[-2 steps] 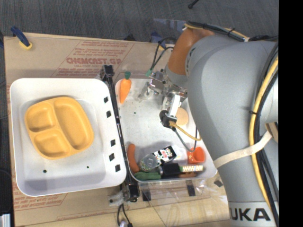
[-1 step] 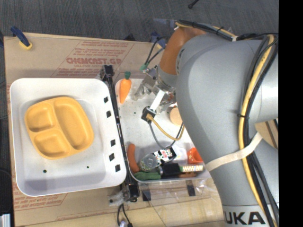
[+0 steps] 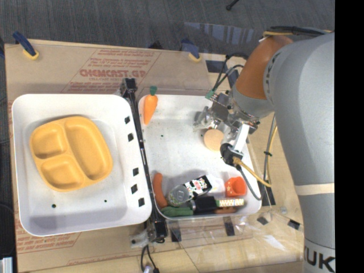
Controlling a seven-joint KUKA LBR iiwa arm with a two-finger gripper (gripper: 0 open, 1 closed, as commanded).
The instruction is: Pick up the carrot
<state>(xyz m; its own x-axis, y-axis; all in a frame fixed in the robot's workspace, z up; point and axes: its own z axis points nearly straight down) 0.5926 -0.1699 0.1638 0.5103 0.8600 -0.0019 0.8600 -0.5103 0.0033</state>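
Carrot, small orange plastic w/ green top (image 3: 149, 107), lies at far-left corner of right white bin (image 3: 176, 152), against its wall. Gripper (image 3: 211, 118) hovers well apart, near a tan round piece (image 3: 212, 139); finger state can't tell. Best approach: travel left, align across carrot's width.

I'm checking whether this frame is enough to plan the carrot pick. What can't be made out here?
- Gripper: fingers lost in wrist clutter, camera view; open or shut unclear.
- Round tan thing: partly covered by the gripper.
- Pile at the right bin's near edge: things overlap, labels too small.
- Carrot: plainly seen.
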